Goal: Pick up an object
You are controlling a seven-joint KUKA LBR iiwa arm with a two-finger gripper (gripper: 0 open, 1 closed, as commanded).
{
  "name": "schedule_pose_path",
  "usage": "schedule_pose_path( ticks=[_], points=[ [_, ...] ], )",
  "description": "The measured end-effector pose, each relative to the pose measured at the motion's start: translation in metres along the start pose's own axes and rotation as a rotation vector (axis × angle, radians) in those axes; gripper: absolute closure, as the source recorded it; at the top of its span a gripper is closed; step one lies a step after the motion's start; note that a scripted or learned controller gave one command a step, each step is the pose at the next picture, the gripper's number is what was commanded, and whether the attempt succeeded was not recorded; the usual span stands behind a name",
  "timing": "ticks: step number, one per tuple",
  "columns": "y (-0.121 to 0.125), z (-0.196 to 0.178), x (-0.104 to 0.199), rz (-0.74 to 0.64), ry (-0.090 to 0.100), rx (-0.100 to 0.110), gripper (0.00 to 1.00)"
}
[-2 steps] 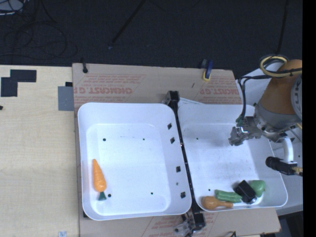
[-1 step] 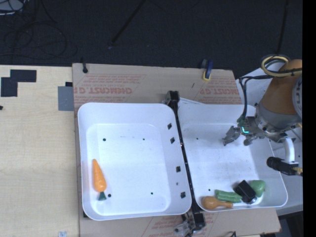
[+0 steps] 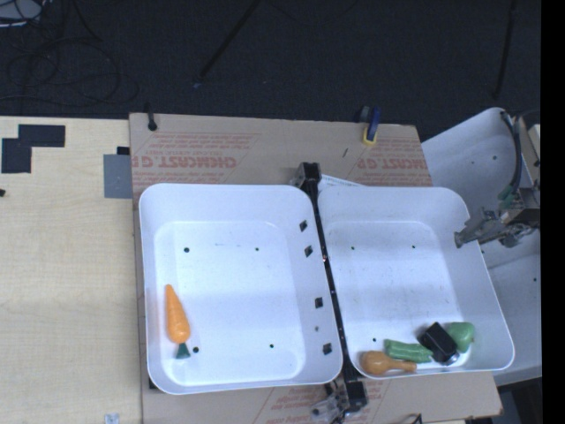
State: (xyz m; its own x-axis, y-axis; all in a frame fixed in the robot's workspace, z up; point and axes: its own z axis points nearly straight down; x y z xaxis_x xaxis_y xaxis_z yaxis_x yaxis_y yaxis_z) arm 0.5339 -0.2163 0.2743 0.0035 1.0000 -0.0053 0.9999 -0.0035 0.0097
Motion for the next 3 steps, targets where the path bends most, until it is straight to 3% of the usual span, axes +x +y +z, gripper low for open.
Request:
schedule_pose_path(
  ticks=[1,2,3],
  points=[
    [-0.029,-0.167,0.039,-0.008,0.001,-0.007,0.00],
    [-0.056,-0.250,0.122,-0.013,0.006,0.001,0.00],
    [-0.054,-0.254,0.119,-0.009,0.004,0.013,1.00]
  ],
)
